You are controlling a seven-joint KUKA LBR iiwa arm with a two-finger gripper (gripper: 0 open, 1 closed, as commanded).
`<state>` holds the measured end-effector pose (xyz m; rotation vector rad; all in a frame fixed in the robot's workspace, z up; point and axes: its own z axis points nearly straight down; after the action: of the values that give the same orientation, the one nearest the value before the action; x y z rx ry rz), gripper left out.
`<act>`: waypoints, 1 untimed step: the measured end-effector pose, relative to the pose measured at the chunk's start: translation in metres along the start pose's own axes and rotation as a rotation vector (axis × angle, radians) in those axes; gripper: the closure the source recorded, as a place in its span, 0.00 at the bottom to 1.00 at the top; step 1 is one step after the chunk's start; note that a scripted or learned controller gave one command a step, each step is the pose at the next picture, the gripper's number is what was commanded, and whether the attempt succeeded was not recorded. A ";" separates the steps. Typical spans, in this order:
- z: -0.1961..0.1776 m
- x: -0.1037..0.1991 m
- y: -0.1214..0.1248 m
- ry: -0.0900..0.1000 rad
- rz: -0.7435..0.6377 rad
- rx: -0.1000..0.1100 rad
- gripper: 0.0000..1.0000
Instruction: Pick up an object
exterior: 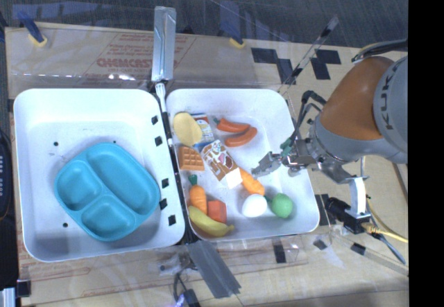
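Your gripper (269, 162) hung over the right bin (291, 115), near its right wall, and whether it was spread or pressed together I could not tell at that size; you would have seen nothing pinched in it. Just below and left of it lay an orange carrot-like piece (252, 183), with a white egg (254, 206) and a green round fruit (282, 206) side by side beneath that, close to the bin's near right corner.

Further left you had a small carton (220, 159) lying tilted, with a printed cartoon picture on its face; its lettering was too small to read. A waffle (191, 158) sat beside it, a yellow piece (186, 127) above that, and two sausages (237, 132) lay toward the far side. Along the near wall were a banana (210, 224), a small carrot (198, 197) and a red-orange block (217, 211), touching one another.

Across the divider, your left bin (41, 111) held a blue compartment tray (107, 190), set at a slant. Beyond the bins, red print on the clear sheet (125, 61) read roughly "CHEMCAST", partly washed out by glare.
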<state>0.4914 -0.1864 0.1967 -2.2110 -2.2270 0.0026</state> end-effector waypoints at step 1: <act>0.105 0.015 0.040 -0.001 -0.323 -0.003 0.00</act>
<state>0.5313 -0.1709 0.0919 -1.8260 -2.5552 -0.0006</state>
